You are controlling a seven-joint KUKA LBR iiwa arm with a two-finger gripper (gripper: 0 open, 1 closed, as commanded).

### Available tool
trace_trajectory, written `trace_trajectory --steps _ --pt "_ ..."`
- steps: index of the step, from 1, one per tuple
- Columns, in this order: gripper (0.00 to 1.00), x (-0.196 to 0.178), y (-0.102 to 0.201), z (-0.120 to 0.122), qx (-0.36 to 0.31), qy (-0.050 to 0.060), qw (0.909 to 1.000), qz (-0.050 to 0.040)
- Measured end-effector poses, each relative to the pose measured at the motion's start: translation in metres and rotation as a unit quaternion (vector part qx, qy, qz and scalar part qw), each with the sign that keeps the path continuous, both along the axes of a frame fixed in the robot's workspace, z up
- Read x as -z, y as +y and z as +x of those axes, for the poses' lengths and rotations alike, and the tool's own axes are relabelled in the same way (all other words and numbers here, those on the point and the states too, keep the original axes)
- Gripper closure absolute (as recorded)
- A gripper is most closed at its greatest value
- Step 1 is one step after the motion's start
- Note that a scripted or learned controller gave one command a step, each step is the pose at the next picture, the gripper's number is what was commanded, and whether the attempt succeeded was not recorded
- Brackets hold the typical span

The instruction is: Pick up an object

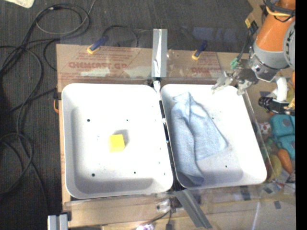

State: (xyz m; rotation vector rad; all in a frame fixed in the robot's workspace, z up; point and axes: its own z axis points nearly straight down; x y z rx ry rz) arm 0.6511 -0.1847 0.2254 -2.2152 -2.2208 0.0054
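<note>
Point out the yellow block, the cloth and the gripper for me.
yellow block (117,143), camera view, middle of its top face
cloth (196,128), camera view, middle of the folds
gripper (229,84), camera view, between its fingertips

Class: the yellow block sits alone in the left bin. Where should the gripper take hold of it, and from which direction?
Probably straight from above, fingers closing on two opposite flat sides of the yellow block. It lies flat on the floor of the left bin, away from the walls, so its sides are free. The gripper hangs above the far rim of the right bin.
</note>
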Motion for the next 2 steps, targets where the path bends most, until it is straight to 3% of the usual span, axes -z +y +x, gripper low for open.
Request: trace_trajectory --steps 1,2 --pt "0.0 0.106 0.045 -0.023 -0.045 0.001 0.999 -0.0003" --pt "0.0 0.134 0.03 -0.029 -0.139 -0.009 0.9902 -0.0016"
